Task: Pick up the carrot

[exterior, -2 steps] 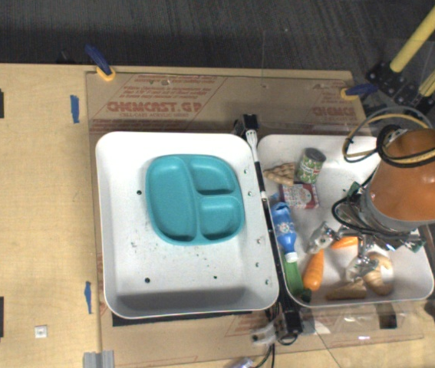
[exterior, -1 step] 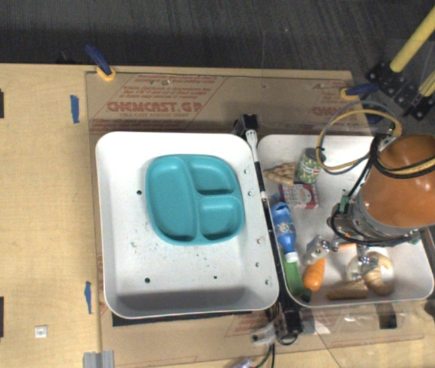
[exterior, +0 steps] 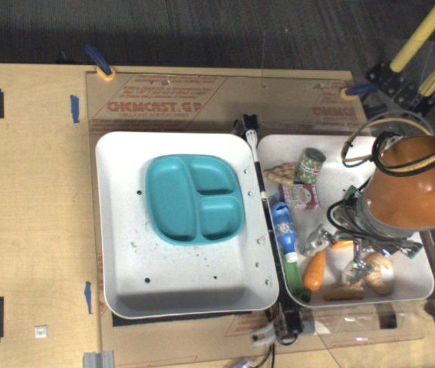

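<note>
The carrot (exterior: pixel 315 271) is orange and lies at a slant in the front part of the right bin (exterior: pixel 424 286), beside a green and white bottle (exterior: pixel 293 271). My gripper (exterior: pixel 349 253) hangs low in that bin just right of the carrot's upper end, under the arm's orange band (exterior: pixel 413 190). A small orange patch (exterior: pixel 341 244) shows at the gripper's left side; I cannot tell whether it belongs to the carrot. The wrist and its cables hide the parts below.
The right bin also holds a blue bottle (exterior: pixel 282 228), a green can (exterior: pixel 309 165), a tan roll (exterior: pixel 378 271) and a brown stick (exterior: pixel 344 291). A teal divided plate (exterior: pixel 194 198) lies in the left bin (exterior: pixel 125 267).
</note>
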Controlling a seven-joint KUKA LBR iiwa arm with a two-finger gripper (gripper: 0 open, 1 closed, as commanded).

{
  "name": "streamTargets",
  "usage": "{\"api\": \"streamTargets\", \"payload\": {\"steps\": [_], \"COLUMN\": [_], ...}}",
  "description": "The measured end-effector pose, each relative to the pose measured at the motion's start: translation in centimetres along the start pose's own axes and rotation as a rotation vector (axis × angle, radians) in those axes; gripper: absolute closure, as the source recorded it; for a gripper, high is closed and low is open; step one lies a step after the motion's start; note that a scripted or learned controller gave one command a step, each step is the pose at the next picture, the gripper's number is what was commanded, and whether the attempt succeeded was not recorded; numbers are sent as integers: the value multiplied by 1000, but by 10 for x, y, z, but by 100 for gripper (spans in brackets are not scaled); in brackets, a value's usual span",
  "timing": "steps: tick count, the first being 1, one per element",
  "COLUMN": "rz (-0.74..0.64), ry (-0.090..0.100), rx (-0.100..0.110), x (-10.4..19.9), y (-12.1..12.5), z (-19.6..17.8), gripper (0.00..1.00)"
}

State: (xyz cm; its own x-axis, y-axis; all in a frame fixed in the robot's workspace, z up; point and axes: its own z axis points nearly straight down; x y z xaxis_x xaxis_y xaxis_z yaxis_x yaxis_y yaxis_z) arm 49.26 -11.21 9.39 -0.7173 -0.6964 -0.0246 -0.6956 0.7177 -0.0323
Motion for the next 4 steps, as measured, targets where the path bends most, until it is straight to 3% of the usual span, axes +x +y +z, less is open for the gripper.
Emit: {"api": "streamTargets", "payload": {"steps": [1, 2, 3, 4], "rz": [14, -101, 304, 218], "ry": [4, 2, 3, 7], "rx": [-6, -12, -2, -8], "x": [-9, -11, -4, -13], "y": [4, 8, -1, 6], "z": [2, 2, 1, 2], "gripper": [0, 0, 0, 0]}}
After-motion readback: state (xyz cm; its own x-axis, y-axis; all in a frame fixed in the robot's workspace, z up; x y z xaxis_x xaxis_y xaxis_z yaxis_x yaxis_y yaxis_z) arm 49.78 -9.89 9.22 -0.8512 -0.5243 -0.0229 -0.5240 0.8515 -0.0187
